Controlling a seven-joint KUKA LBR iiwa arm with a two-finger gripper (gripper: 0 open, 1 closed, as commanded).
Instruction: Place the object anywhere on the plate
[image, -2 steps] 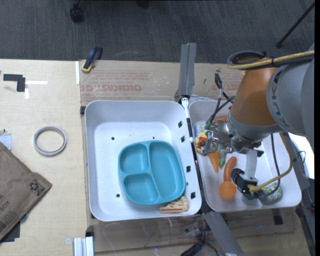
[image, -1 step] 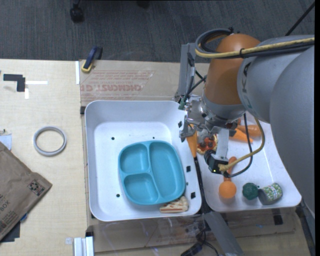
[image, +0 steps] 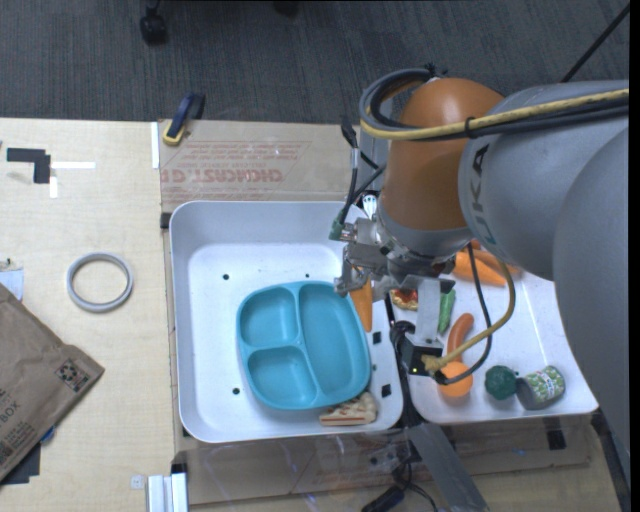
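Two shallow white bins (image: 200, 300) sit side by side on the bench, and the teal plate (image: 302, 345) with three compartments lies in the left one, a sandwich piece (image: 350, 411) touching its near-right rim. My gripper (image: 352, 280) hangs at the plate's far-right edge, above the divide between the bins; whether anything is in its grasp cannot be told. Judged step: carry or approach. Next move calls for confirming a held object, then centring over the plate before release.
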